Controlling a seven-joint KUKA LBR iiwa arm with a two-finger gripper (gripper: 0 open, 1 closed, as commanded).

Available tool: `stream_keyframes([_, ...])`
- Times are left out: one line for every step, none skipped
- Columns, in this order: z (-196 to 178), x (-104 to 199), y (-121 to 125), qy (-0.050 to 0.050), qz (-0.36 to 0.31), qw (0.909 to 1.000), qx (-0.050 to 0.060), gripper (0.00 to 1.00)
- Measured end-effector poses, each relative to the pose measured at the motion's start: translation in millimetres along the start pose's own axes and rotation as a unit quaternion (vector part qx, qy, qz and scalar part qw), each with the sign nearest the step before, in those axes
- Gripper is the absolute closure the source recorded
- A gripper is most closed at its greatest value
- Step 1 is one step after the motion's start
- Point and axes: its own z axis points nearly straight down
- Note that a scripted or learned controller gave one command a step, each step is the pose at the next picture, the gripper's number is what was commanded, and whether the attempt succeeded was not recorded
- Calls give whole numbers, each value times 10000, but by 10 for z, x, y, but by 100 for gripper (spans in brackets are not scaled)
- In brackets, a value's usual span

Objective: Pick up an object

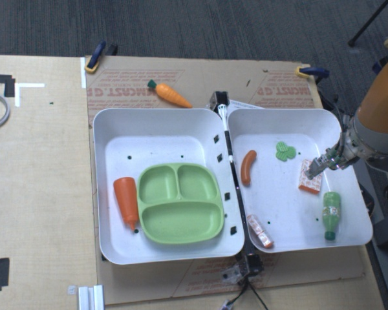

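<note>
The hand is reaching in from the right over the right bin, with its dark fingertips sitting at the upper edge of a small red-and-white packet that is lying flat near the bin's right wall. Whether the fingertips are spread or pressed together cannot be told at this size, and the packet is not showing between them; it is resting on the bin floor. Behind the hand, the grey wrist and the orange band of the arm are leaning in over the bin's right rim. Just below the packet a green bottle is lying on its side, neck toward the near right corner. Up and to the left of the hand a small green leafy piece is sitting by itself, and farther left a sausage is lying roughly upright in the view, near the divider between the bins. A pink-and-white wrapped bar is lying at a slant near the near left corner. In the left bin a green divided plate is taking up the middle, with an orange cup on its side just to its left. Beyond the bins a toy carrot is lying on the cardboard sheet covering the desk.
</note>
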Motion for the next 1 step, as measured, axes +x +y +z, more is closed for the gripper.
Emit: stream_keyframes([-200, 762, -160, 13, -311, 9995, 12, 100])
